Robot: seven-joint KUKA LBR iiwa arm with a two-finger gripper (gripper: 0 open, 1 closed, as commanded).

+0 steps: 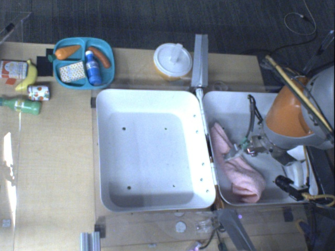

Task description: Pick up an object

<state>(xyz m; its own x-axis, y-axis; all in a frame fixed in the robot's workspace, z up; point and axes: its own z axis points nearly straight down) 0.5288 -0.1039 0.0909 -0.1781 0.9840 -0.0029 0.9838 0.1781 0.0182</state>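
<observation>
A crumpled pink cloth (236,166) lies along the left side of the right bin (261,99), running from its middle down to the near wall. My gripper (244,148) hangs low over the bin, right at the cloth's upper right edge, and seems to touch it. The grey arm with its orange band (287,115) reaches in from the right above the bin. The view does not show whether the cloth is held.
The left bin (104,156) stands beside the right one. Behind the bins are a blue divided plate (107,54) of toy food and a white lidded cup (172,60). A banana (27,76), a small can (38,92) and a green bottle (21,105) lie at far left.
</observation>
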